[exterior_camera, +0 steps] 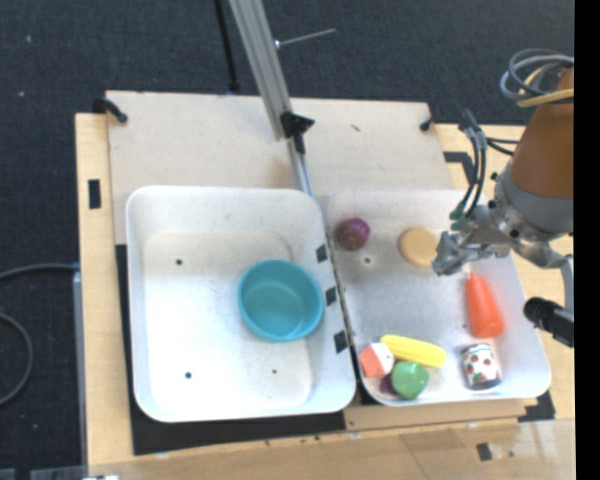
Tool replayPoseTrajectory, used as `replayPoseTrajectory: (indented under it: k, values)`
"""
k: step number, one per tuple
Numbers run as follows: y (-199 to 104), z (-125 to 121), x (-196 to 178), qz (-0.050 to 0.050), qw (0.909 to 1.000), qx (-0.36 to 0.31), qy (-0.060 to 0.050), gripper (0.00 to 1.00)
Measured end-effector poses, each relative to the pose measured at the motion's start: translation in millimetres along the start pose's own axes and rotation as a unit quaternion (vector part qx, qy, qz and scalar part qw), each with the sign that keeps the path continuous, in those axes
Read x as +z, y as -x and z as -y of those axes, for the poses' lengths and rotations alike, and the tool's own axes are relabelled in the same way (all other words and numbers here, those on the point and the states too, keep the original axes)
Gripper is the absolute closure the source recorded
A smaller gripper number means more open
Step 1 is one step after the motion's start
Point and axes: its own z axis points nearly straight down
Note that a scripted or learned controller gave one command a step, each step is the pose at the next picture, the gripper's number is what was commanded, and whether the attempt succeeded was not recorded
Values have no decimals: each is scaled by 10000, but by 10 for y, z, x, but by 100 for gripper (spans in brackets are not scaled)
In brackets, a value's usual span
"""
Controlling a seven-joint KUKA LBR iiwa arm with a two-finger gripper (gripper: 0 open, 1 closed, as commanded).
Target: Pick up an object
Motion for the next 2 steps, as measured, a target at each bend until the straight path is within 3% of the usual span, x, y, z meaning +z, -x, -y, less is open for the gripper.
replayPoseTrajectory:
  k: [2]
  values:
    - [-877, -451, 271, 8, 10000, 14, -12, 100]
